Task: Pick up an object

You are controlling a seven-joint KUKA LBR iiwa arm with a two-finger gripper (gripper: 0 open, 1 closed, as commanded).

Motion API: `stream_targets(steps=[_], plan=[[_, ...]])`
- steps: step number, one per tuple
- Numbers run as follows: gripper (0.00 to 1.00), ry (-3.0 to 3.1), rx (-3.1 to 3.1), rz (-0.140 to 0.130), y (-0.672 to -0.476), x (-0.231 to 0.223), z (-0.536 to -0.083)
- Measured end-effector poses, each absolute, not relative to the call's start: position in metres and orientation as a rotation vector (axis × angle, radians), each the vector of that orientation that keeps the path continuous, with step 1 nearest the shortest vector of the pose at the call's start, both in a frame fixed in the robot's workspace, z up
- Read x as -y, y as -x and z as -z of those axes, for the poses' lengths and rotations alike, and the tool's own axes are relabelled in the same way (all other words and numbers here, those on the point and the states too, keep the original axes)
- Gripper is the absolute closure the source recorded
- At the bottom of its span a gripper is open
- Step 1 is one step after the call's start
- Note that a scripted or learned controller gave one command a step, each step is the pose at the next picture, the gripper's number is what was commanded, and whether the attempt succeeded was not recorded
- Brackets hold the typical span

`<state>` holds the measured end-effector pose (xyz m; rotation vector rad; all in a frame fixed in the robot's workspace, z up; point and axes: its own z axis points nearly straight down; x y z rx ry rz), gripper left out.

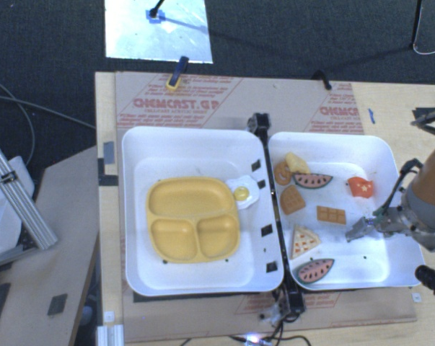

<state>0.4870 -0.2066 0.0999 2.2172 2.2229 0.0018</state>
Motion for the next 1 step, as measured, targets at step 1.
stream_targets(steps=[1], plan=[[0.00, -2.216, -2.224, -0.002, -0.4963, 0.2064, -0.1099]])
